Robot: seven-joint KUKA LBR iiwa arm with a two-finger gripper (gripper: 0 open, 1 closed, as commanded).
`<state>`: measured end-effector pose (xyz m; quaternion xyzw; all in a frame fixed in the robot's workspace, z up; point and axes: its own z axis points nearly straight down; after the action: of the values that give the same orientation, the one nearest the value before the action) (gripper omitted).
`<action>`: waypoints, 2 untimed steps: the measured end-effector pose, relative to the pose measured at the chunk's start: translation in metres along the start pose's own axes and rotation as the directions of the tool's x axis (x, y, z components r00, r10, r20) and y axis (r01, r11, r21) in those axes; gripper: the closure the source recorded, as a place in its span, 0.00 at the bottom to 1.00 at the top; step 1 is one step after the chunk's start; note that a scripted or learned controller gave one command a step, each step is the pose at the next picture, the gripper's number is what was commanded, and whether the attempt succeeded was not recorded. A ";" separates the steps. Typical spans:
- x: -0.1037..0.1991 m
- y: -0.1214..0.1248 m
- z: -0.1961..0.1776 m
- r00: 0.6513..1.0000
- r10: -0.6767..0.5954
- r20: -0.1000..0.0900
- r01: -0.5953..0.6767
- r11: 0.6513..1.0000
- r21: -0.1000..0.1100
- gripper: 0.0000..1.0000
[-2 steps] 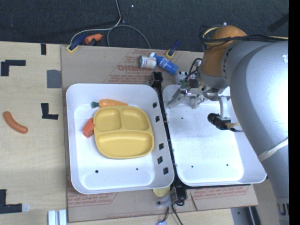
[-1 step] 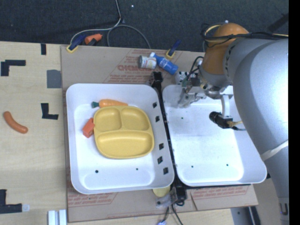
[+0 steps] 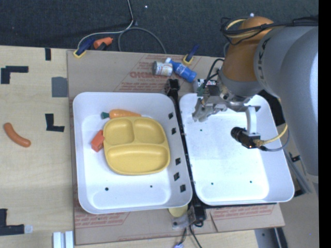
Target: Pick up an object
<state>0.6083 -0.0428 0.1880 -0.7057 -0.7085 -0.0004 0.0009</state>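
The likeliest things to pick lie in the left bin [image 3: 83, 154], well to the left of the end effector [image 3: 202, 111]: a yellow divided plate [image 3: 137, 144], with an orange carrot-like piece [image 3: 124, 113] touching its far edge and a small red-orange piece [image 3: 97, 141] against its left side. The plate looks like stiff, light, smooth plastic; it lies flat, so its raised rim or a divider ridge is probably the only hold. The carrot piece looks light and rounded, likely to roll, and is best pinched across its middle.

The end effector hangs over the far-left corner of the right bin [image 3: 269, 190], close to the wall between the bins. Nothing can be seen in its grasp; the view is too small and slanted to tell how far it is parted.

Beyond it, on the desk [image 3: 31, 97], lie a blue-and-white bottle [image 3: 176, 68] and clamps. Far left sits an orange sausage-like toy [image 3: 16, 135]. The shared bin walls stand between the end effector and the plate.
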 end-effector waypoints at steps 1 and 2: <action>-0.003 0.002 0.004 1.000 0.002 0.002 -0.002 1.000 0.001 0.00; 0.005 -0.066 0.004 1.000 0.006 0.002 -0.006 1.000 0.005 0.00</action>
<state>0.5422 -0.0383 0.1839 -0.7077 -0.7065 0.0019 0.0021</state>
